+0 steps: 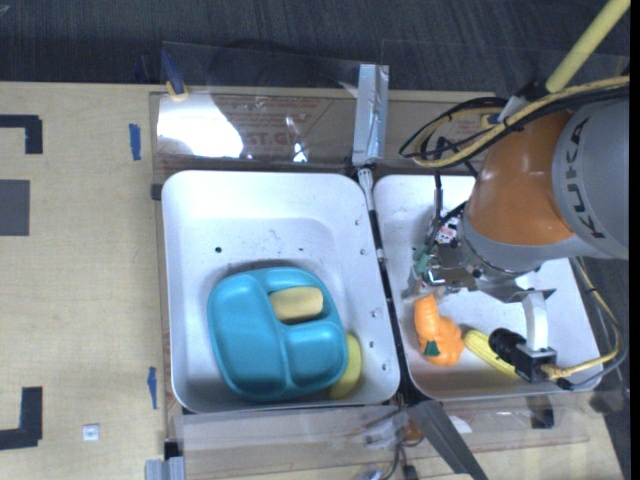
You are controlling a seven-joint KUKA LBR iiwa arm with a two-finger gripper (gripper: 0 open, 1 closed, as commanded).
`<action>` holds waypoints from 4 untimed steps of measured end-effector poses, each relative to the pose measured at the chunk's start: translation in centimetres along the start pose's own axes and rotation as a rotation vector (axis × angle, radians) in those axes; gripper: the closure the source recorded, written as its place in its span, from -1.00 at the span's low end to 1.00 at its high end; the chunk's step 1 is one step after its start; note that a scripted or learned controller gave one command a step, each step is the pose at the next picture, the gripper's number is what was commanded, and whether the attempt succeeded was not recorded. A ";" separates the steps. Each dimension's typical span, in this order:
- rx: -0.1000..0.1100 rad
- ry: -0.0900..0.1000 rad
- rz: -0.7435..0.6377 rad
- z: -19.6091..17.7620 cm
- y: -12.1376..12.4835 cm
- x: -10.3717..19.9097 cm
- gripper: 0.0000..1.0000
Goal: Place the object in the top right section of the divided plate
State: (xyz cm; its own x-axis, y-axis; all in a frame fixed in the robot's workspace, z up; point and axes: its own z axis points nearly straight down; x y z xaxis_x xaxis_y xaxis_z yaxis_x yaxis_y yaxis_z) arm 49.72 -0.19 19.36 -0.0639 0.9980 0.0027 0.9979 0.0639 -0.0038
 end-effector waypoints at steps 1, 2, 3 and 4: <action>0.001 0.000 -0.083 1.0 -1.3 9.5 1.00; -0.001 -0.002 -0.079 1.0 -1.2 9.3 -1.00; -0.003 -0.002 -0.079 0.0 -1.1 9.3 1.00; -0.007 -0.001 0.261 -11.4 -0.8 15.4 1.00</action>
